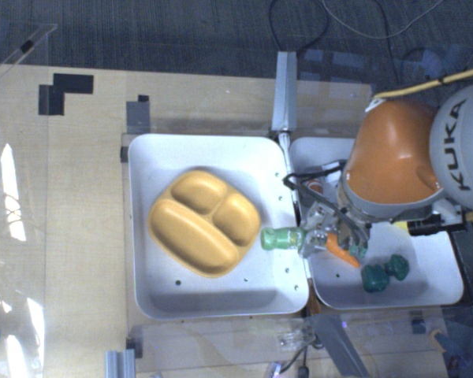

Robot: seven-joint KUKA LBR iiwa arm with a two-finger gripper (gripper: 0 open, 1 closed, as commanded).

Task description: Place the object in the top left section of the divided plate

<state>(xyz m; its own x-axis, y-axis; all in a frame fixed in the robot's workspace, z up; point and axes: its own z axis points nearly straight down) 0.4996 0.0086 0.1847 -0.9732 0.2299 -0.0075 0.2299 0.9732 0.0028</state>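
A yellow divided plate (203, 220) with three sections lies tilted in the left bin (154, 290). Its top left section (197, 189) holds nothing. My gripper (307, 241) hangs over the wall between the two bins, just right of the plate, under the grey and orange arm (394, 160). It is shut on a small green bottle-like object (280, 238), which sticks out to the left towards the plate's right edge. The object's right end is hidden among the fingers.
In the right bin (449, 290) an orange carrot-like piece (344, 251) lies right under the wrist and a teal dumbbell (385, 272) sits near the front. A metal post (284, 93) stands behind the bins.
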